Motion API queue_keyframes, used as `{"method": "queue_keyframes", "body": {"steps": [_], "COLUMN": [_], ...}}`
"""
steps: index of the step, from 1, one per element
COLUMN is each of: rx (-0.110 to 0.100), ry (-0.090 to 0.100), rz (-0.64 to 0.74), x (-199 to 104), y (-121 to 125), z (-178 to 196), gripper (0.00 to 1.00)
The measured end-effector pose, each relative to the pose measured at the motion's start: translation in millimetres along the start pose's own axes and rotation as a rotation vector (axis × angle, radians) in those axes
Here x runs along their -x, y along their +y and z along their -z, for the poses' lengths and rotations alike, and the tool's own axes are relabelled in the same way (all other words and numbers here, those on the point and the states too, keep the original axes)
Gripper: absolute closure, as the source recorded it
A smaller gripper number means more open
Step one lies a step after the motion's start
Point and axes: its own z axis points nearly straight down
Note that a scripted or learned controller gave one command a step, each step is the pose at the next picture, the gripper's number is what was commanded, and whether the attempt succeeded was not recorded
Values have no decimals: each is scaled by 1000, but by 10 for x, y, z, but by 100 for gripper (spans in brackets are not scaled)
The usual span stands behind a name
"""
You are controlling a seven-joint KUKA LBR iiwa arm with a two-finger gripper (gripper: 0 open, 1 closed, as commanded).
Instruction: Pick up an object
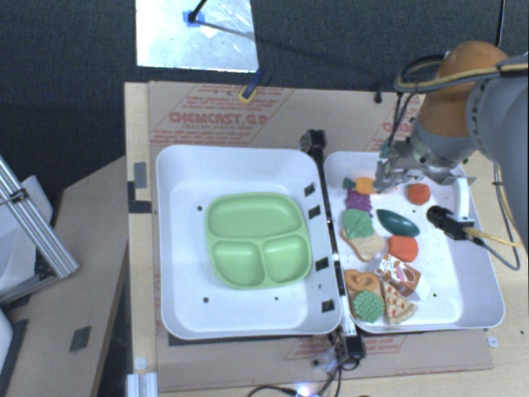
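Note:
The right bin holds several toy foods. Along its left side lie a small orange piece, a purple piece, a green leafy piece and a tan toast piece. A dark green oval, a red-orange ball and an orange-red round sit in the middle. A pretzel, a red and white packet, a green round and a pizza slice lie near the front. My gripper hangs over the bin's back left part, just right of the orange piece.
The left bin carries a light green divided plate. A black clip strip runs along the seam between the bins. The arm comes in over the right bin's back right corner.

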Motion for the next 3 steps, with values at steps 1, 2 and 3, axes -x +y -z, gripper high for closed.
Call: {"method": "queue_keyframes", "body": {"steps": [1, 2, 3], "rx": [3, 2, -3], "ry": [0, 0, 2], "rz": [5, 6, 9], "x": [-60, -60, -483], "y": [-57, -42, -180], "z": [512, 851, 893], "gripper": [100, 100, 100]}}
